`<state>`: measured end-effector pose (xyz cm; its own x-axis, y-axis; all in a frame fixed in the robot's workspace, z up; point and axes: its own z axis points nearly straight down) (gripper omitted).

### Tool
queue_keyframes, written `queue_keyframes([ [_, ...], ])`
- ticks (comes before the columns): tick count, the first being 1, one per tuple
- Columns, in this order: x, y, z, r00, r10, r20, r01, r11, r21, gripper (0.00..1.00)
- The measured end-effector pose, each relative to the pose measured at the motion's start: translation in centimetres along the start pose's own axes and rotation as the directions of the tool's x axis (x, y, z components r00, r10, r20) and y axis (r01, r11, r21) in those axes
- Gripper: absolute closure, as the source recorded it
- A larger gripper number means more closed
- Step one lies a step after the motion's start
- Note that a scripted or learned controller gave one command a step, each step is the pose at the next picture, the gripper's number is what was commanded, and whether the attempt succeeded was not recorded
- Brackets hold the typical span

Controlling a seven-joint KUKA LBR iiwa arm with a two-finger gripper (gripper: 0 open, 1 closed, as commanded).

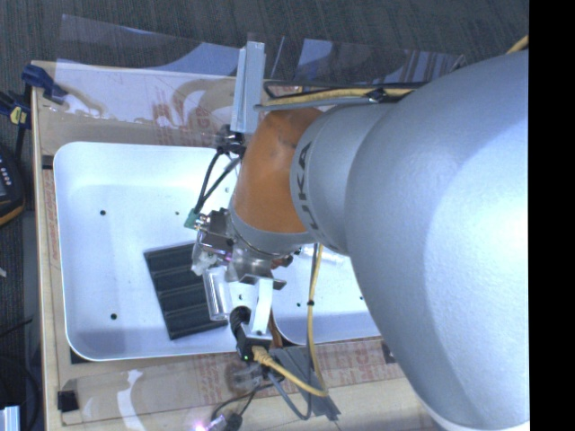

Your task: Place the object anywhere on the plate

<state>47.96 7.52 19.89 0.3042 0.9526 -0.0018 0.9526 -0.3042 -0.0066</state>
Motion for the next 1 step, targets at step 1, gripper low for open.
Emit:
queue_keyframes([
  [1,8.37,-3.24,6.61,0.989,0.148,0.002,-0.148,0.989,0.002,1.0],
])
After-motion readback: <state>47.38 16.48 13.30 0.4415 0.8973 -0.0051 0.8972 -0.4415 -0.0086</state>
